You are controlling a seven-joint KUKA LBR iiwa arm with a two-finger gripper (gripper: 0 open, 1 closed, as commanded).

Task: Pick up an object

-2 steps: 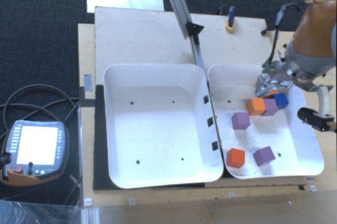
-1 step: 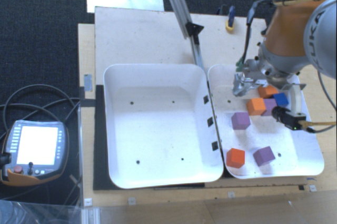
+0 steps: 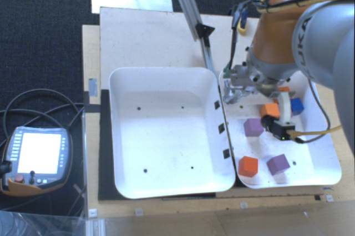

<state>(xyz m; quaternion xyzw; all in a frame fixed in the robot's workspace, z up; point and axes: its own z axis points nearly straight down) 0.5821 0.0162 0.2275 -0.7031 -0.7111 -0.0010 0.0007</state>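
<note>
Purple block lies in the right bin, 1 orange block near it. The gripper hangs at the bin's far left corner. Wide or narrow, I cannot tell.

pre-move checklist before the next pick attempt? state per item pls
1. Targets in the right bin: left purple block, near orange block and right purple block lie apart from each other. ok
2. Hand over the right bin: at its upper left corner. ok
3. Hand lined up over a block: none under it; the left purple block lies below and to the right in the view. not ok
4. Grasp state: cannot tell
5. Far orange block and blue block reachable: partly hidden by the arm. cannot tell
</note>
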